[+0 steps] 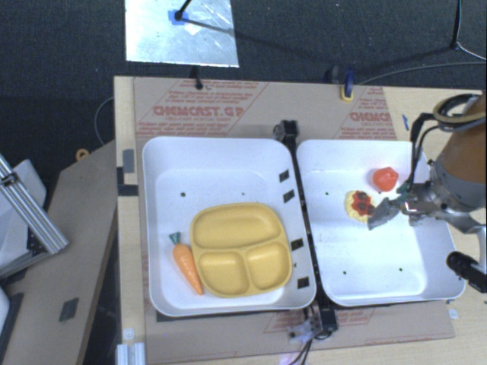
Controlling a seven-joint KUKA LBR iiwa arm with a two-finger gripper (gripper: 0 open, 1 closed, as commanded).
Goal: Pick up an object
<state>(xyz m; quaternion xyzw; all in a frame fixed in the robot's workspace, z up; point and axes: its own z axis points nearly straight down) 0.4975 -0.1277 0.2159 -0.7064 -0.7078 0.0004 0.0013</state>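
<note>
**Claw poised over a small yellow-and-red piece in the right bin**

The claw (383,213) is seen in the right bin (396,284), its dark tip lying at the lower right edge of a small yellow object with red markings (358,202). Whether the tip touches that object cannot be told, and whether the claw is released or clenched cannot be told either; nothing is seen held between its parts.

The yellow-and-red object is judged to be a light plastic toy food piece, stiff rather than soft, with a smooth and probably slippery skin. It lies low on the bin floor, so a hold across its narrower width, taken from above, is judged to be the most secure; a shallow pinch at the edge is likely to let it slide away.

Just beside it, up and to the right, a red rounded toy (385,179) is found, near enough to be nudged in a wide approach. The rest of the right bin's floor is bare.

In the left bin (221,162), well apart, a yellow divided plate (240,247) is set, with a toy carrot (186,265) lying against its left edge. Both bins rest on the counter (251,101), and neither of those things stands in the way.
</note>
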